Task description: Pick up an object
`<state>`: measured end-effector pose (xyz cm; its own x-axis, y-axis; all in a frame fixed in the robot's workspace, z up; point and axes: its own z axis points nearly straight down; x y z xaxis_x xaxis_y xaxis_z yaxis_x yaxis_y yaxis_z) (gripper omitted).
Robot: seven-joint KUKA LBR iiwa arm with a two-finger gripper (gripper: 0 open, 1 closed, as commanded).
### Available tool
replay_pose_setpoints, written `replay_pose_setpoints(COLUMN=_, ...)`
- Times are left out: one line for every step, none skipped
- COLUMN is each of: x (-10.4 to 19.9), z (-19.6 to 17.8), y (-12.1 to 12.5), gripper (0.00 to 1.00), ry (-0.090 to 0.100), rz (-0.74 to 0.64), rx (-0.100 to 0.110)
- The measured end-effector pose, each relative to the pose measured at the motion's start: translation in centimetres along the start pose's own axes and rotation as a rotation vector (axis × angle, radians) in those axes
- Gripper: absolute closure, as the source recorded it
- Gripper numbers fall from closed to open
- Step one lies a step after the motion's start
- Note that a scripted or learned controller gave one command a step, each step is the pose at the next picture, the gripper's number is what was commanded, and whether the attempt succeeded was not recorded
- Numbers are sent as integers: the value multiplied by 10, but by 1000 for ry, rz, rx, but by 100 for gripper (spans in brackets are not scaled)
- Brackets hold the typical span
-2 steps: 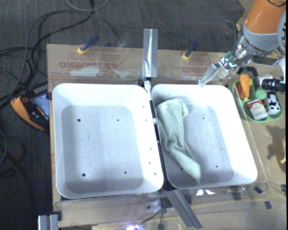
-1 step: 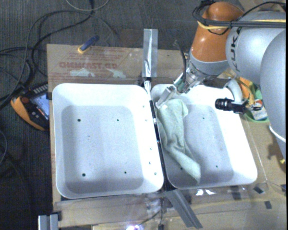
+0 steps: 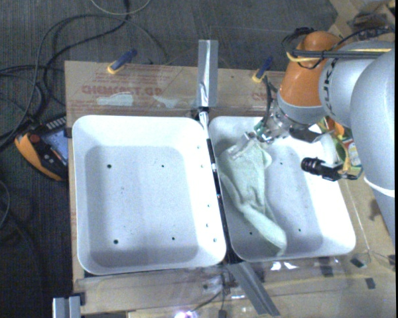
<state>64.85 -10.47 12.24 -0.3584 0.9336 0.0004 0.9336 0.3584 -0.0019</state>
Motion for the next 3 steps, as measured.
replay_pose_setpoints(x=1, z=-8, y=1, gripper=100, ry=2, rz=0, rx=0)
replay_pose_setpoints(x=1, z=-8, y=1, gripper=0, ry=2, rz=0, rx=-1)
replay_pose_setpoints(x=-43, z=27, y=-14, gripper=0, ry=-9, rz=49, rx=-20)
